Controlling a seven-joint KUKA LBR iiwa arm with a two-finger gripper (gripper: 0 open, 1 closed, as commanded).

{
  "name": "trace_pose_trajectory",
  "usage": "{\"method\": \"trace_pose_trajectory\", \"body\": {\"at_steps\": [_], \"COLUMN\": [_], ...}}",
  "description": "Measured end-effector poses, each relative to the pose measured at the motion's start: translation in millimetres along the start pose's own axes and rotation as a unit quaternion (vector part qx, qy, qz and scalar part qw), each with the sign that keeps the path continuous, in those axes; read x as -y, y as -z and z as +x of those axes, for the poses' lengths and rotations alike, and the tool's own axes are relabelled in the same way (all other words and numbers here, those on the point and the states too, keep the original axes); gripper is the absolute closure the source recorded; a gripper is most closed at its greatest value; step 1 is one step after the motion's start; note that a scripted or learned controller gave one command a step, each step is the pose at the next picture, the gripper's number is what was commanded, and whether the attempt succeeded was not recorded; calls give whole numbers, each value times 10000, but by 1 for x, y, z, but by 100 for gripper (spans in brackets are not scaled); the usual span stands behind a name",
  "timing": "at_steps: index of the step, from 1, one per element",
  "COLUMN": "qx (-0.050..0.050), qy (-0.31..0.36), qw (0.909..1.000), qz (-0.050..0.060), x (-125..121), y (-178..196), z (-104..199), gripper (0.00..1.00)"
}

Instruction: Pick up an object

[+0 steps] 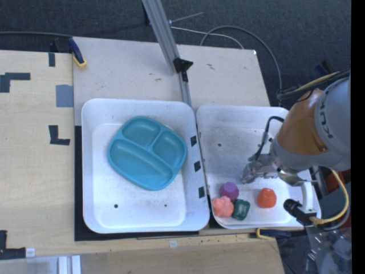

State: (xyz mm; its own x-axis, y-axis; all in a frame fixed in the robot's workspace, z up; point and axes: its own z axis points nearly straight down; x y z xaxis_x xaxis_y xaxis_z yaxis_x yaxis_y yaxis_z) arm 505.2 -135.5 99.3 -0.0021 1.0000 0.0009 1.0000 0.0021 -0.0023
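purple object (230, 189) is the nearest candidate, sitting in the right bin (228, 124) near its front edge, w/ a pink-orange piece (223, 206) touching it just below-left and a dark green one (241, 209) tucked right beside that. orange-red object (266, 198) sits a bit apart to the right. gripper (251, 173) hangs just above-right of the purple one, over bare bin floor, and nothing shows between its tips. can't tell whether it's spread or pressed together, too small and dark from this angle.

risks now: those three pieces are bunched tight, so a descent onto purple could shove pink and green around or pinch two at once. small rounded shapes, prob roll or squirt out on closing. also close to the front wall, so a nudge may pin them there. blue divided plate (147, 152) in the left bin (97, 153) is well apart, no issue.
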Motion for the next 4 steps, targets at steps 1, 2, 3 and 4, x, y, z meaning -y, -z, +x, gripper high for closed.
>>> {"method": "trace_pose_trajectory", "body": {"at_steps": [1,2,3,4], "qx": [10,12,11,0], "qy": [-12,0,-2,25], "qw": [10000,10000,10000,10000], "qz": [-23,-35,-28,-6], "x": [4,-2,2,-1], "y": [52,114,158,149], "z": [-10,-9,-7,53], "gripper": [100,100,100,100]}}
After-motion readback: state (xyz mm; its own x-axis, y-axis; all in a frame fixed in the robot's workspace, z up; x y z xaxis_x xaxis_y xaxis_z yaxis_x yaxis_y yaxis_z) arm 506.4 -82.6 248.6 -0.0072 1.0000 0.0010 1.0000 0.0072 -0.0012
